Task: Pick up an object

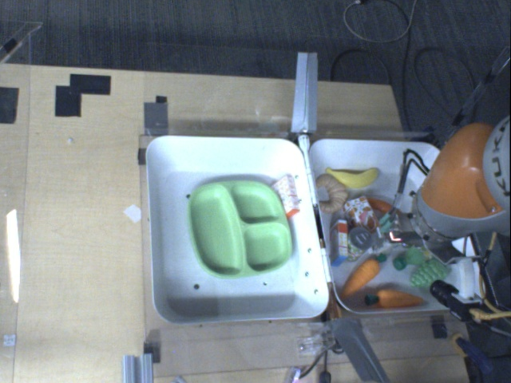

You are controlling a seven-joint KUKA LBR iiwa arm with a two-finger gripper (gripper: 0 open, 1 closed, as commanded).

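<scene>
While two white bins sit side by side, the right bin (423,152) holds two orange carrots (363,274), one yellow banana (355,178); the gripper (397,234) hovers there, its grip unreadable.

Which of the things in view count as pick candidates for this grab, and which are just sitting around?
Job:
tool
banana
two carrots
green toy
small carton

Lying about:
green divided plate in the left bin
wrapper beside it
cables on the floor
</scene>
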